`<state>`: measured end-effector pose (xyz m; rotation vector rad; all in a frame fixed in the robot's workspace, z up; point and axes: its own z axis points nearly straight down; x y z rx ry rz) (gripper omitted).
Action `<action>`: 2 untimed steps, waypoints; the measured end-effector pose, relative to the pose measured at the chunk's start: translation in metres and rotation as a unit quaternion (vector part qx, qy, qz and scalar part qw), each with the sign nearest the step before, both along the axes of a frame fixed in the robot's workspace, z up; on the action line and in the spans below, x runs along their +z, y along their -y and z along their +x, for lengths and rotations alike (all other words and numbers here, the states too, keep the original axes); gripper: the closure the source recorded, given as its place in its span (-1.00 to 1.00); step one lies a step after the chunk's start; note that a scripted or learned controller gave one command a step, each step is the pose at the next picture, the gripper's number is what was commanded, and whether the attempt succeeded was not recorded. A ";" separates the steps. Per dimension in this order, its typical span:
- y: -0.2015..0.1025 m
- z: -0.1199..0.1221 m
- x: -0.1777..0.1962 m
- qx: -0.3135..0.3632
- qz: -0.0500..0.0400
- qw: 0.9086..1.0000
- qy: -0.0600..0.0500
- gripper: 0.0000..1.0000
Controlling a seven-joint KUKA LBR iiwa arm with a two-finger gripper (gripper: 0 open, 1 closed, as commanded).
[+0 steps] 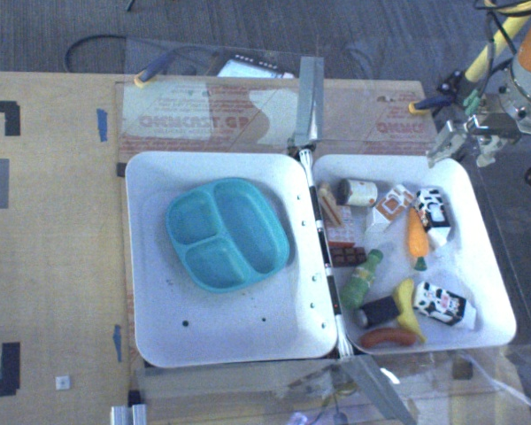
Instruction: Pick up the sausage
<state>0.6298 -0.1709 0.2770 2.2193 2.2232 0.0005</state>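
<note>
Nearest you, the reddish-brown sausage (388,336) lies flat along the front wall of the right-hand white bin (494,283), touching the yellow banana (411,305) just behind it, so a grasp probably has to come in from above, clear of that wall. Your gripper (465,138) hangs over the bin's far right corner, well apart from the sausage; whether it is open or closed you cannot tell. Beside this bin, the left white bin (150,237) bears a turquoise divided plate (228,234)
</note>
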 end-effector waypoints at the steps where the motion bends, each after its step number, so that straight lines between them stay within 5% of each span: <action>1: -0.019 0.038 -0.018 -0.034 -0.001 0.999 0.001 -1.00; 2: -0.053 -0.012 0.025 -0.256 0.000 0.967 -0.001 -1.00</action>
